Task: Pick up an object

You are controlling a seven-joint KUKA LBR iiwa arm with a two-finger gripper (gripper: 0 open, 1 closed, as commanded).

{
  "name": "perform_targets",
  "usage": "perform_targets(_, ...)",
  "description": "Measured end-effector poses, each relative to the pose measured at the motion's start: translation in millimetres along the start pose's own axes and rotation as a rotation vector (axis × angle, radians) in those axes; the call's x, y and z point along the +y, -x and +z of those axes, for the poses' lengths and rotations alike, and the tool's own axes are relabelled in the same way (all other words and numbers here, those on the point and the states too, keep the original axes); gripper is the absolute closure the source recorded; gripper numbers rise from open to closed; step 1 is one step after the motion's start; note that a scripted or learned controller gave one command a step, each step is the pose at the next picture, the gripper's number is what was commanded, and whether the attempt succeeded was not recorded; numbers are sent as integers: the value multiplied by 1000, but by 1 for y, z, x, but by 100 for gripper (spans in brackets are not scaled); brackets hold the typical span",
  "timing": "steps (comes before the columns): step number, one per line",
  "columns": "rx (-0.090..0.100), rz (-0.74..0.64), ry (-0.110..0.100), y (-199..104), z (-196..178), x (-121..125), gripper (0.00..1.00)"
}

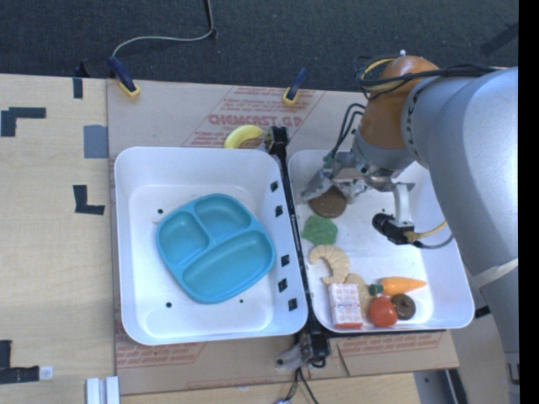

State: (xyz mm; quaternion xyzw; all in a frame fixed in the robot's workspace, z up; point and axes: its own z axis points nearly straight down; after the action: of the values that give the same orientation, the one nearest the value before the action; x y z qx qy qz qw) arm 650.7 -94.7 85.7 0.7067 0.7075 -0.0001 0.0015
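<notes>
Grey arm (472,141) looms largest. Gripper (330,190) sits over one brown disc (328,203) — finger state unclear. Below the disc: one green piece (320,230), croissant (330,262), carrot (401,285), tomato (382,311).

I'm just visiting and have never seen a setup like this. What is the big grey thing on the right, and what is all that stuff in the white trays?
The grey thing is a robot arm, seen by a camera fixed above the bench and looking down at a slant. The arm reaches in from the right. Its tool hangs over the right bin, just above a brown disc; I cannot tell whether it grips anything. That bin also holds toy food: a green piece, a croissant, a red-and-white box, a tomato and a carrot. The left bin holds a blue plate. A banana lies behind the bins.
</notes>
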Motion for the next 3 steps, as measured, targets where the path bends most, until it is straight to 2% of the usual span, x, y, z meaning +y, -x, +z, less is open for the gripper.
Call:
perform_targets(1, 2, -1, -1, 2, 0, 11, 0)
perform_targets(3, 1, 0, -1, 2, 0, 11, 0)
